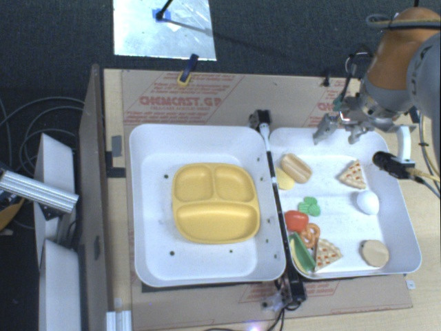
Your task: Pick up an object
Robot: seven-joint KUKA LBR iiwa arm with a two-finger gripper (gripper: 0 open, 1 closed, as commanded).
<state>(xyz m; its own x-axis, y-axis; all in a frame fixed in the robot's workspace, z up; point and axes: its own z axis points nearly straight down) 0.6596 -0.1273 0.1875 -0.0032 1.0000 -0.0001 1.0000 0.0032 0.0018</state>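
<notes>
Hot dog (295, 167) lies slanting, upper-left to lower-right

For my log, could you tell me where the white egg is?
The white egg lies in the right bin, near its right wall, just below the pizza slice and above the round cookie.

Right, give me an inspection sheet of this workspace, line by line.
Surface: two white bins side by side, left bin and right bin, on a brown board.
Job's things: in the right bin, hot dog, two pizza slices, white egg, cookie, green piece, tomato, pretzel.
Clutter: yellow divided plate in the left bin.
Grippers: gripper above the right bin's far edge, fingers open, holding nothing.
Cables: black cables on the floor at left.
Surroundings: dark carpet, shiny sheet beyond the bench.
</notes>
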